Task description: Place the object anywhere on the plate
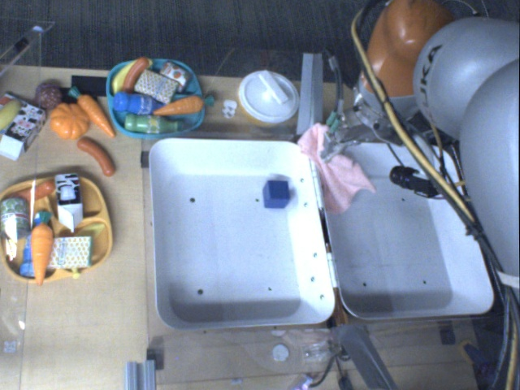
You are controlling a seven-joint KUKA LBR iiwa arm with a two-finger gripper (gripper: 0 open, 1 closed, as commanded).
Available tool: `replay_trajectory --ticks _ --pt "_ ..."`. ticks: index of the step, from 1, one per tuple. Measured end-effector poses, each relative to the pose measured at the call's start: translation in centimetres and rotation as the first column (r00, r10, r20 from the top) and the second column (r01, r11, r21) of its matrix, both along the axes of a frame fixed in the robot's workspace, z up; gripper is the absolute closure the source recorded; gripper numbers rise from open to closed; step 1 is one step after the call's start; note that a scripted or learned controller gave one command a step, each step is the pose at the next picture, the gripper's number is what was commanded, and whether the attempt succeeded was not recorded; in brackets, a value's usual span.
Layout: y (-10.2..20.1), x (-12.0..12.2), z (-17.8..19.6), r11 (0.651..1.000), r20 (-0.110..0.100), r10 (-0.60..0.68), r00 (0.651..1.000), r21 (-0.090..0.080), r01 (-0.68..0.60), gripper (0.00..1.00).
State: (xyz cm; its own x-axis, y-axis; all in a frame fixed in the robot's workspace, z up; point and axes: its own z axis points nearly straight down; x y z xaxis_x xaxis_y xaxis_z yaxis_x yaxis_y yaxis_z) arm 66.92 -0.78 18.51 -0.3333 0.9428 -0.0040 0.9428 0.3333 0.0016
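A pink cloth (341, 177) hangs bunched from my gripper (331, 141) over the ridge between the two bins. Its top is pinched between the fingers, and its lower end droops toward the right bin (406, 258). The gripper is at the far left corner of the right bin, with the grey arm and orange band (402, 35) behind it. A small blue cube (276, 193) rests in the left bin (227, 258), up and right of its middle. A yellow plate (99, 218) loaded with toy food lies on the bench at far left.
A blue bowl (195, 122) of toy vegetables and a white-lidded yellow dish (268, 96) stand behind the left bin. Loose toy carrots, a pumpkin (67, 122) and a sausage (96, 156) lie at the back left. The arm's cables (431, 181) cross the right bin's far side.
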Motion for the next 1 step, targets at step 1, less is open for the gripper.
replay_trajectory --ticks 1 --pt "0.1 0.14 4.08 1.0 0.003 0.006 1.0 0.003 -0.006 1.0"
